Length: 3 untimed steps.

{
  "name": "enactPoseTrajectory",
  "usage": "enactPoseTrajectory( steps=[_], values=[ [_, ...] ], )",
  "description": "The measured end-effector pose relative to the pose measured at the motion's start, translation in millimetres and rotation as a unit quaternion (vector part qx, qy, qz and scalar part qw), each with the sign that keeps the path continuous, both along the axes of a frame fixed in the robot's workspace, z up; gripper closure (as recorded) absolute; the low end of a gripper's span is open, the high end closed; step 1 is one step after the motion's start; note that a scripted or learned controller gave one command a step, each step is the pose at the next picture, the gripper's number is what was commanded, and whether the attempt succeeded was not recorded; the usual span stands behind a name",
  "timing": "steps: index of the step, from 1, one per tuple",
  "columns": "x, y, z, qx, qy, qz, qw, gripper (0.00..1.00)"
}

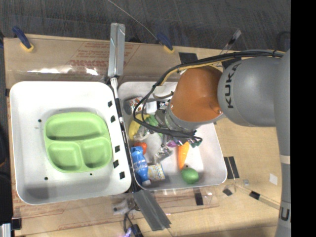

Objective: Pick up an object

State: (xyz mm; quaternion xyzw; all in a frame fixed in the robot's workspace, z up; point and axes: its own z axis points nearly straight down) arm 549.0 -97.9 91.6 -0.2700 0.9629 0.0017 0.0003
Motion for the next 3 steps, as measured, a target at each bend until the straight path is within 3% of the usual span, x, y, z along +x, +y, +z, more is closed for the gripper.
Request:
enactPoseTrajectory(
  steps=[1,2,3],
  values=[
    [1,0,11,-0.0006,-0.002,0.002,1.0,1.0],
    [1,0,10,-0.0006,-0.001,0.002,1.0,0.0],
    [3,2,21,-0.0002,-0.003,0.004,1.0,1.0]
  ],
)
